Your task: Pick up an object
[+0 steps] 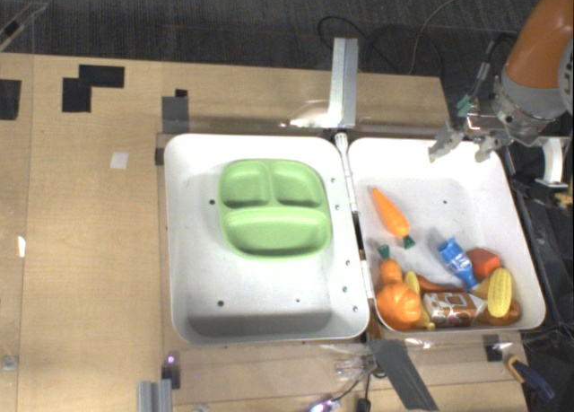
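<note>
My gripper [465, 146] hangs over the far edge of the right bin [448, 188], its two fingers spread apart and nothing between them. Below it in that bin lie a toy carrot [391, 211], a blue bottle [456, 263], an orange pumpkin [399, 302], a small orange fruit [389, 271], a corn cob [500, 292], a reddish piece [485, 262] and a brown packet [454, 309]. The carrot is the object nearest the gripper, well toward the front left of it.
The left bin [193, 222] holds a green divided plate [273, 206]. A metal post [344, 78] rises behind the seam between the bins. The objects crowd the right bin's near corner; its far half is bare white floor.
</note>
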`<state>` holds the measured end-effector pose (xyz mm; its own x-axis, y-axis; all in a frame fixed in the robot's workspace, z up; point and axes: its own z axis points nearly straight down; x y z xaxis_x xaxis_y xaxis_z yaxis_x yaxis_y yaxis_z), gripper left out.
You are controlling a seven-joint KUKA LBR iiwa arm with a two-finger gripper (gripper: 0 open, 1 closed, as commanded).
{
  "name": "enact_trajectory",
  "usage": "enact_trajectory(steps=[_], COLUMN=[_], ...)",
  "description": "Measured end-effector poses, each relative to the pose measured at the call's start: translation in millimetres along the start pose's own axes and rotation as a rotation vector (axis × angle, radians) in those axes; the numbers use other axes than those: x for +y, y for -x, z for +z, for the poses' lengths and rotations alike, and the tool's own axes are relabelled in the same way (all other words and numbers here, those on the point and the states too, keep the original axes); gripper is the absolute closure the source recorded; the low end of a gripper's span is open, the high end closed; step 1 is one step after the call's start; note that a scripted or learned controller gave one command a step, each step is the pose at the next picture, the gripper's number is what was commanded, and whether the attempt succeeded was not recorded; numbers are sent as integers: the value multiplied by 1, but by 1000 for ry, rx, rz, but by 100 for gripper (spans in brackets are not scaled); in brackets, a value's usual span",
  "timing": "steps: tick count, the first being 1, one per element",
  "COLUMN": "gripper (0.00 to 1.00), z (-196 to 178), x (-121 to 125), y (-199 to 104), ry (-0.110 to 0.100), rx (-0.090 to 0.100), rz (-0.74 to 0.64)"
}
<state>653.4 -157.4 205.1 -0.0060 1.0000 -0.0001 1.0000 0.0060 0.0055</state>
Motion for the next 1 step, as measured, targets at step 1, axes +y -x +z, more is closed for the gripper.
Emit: enact_trajectory(steps=[1], gripper=[0], z=[34], x=[17], y=[-5], ry=[0], rx=[-1], rz=[231])
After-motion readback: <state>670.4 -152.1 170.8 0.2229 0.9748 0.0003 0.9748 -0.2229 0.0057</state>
